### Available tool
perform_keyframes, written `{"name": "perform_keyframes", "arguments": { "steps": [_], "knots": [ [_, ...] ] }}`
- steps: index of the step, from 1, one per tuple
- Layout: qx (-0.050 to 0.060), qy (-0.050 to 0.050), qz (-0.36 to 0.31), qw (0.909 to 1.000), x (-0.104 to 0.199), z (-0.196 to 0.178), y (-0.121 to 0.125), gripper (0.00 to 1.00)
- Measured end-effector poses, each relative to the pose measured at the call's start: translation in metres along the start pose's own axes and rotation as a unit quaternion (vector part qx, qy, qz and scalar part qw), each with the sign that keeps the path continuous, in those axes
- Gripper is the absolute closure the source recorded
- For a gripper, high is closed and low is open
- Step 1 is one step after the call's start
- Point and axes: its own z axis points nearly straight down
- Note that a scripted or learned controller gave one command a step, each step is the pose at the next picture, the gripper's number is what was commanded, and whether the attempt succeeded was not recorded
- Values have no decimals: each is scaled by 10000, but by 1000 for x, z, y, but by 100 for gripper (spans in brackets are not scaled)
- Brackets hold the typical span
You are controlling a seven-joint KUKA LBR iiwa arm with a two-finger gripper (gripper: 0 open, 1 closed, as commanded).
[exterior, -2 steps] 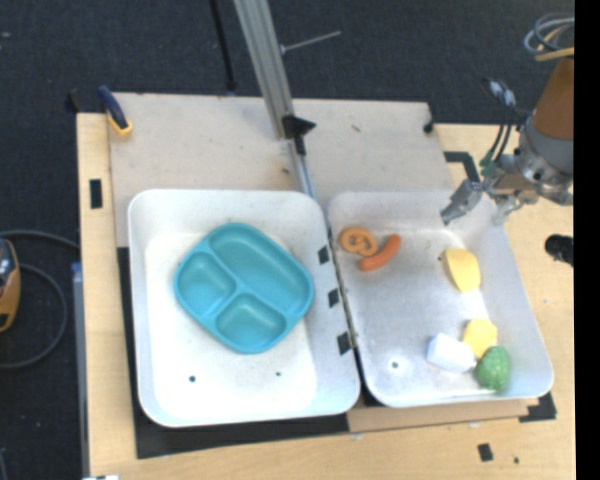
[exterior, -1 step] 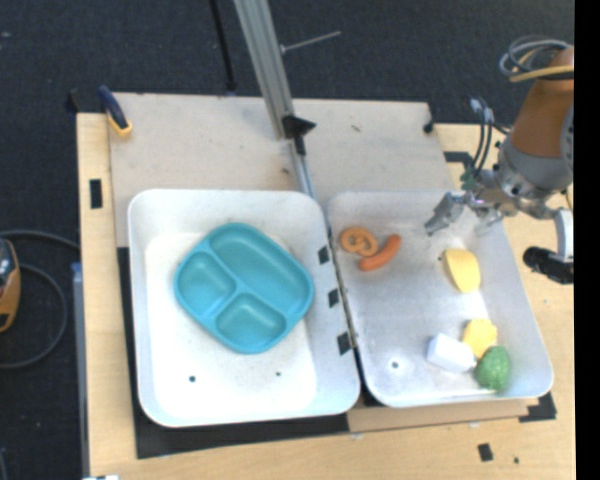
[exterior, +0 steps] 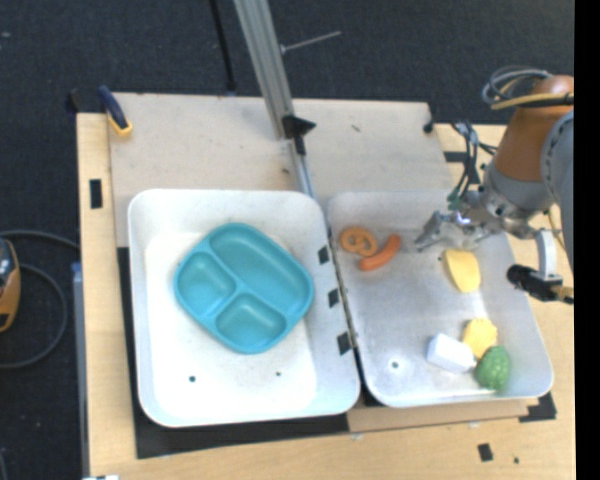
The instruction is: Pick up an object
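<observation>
Lying in the right white shallow bin (exterior: pixel 380 388), near the bin's far right corner, the pale yellow banana-shaped piece (exterior: pixel 463 270) looks the likeliest thing to pick. Its long axis runs roughly from the bin's far edge toward its near edge. The pincer (exterior: pixel 452 224) hovers just beyond its far end, toward the back edge of the worktop (exterior: pixel 200 148); whether it is released or clenched cannot be told, and nothing is seen between its tips. Farther out, an orange sausage-shaped toy (exterior: pixel 380 255) and a brown ring-shaped pretzel (exterior: pixel 356 239) lie toward the bin's left wall. A teal divided plastic plate (exterior: pixel 243 286) sits in the left bin (exterior: pixel 160 388).
</observation>
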Motion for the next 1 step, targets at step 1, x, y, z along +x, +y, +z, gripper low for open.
{"name": "perform_keyframes", "arguments": {
  "steps": [1],
  "knots": [
    [-41, -21, -11, 10000, -1, -16, 2, 100]
  ]
}}
